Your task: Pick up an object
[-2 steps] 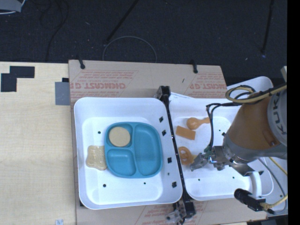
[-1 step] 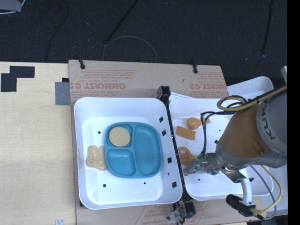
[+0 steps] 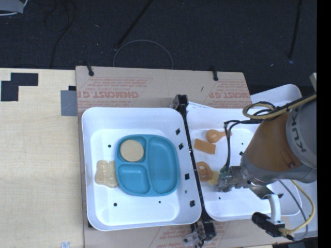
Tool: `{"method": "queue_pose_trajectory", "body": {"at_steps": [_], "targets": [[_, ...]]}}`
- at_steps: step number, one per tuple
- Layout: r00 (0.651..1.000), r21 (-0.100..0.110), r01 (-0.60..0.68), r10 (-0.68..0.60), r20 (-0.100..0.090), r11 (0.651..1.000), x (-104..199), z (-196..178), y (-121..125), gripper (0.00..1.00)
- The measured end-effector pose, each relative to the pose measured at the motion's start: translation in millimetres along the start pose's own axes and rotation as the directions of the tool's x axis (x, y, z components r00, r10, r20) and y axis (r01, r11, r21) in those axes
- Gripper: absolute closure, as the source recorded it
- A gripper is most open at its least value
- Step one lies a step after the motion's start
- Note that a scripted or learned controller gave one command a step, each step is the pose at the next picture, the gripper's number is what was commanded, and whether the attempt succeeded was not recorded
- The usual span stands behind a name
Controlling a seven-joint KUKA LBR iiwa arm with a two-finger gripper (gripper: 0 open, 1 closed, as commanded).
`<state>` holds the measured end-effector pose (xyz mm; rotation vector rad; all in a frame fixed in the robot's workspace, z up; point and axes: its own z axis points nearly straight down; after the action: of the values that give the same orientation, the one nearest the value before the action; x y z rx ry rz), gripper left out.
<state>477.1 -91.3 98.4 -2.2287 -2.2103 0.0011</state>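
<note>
Two white bins sit mid-frame; the gripper, grip unclear, could bump the orange ring away.

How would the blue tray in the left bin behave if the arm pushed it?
The blue tray looks like rigid moulded plastic, so probably stiff and light. Lying flat on the smooth bin, it would likely slide, not tip, carrying the tan disc along.
</note>
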Motion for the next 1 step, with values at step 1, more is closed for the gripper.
{"method": "queue_pose_trajectory", "body": {"at_steps": [1], "targets": [[1.000, -0.003, 0.009, -0.009, 0.001, 1.000, -1.0, -42.3, 4.2, 1.00]]}}
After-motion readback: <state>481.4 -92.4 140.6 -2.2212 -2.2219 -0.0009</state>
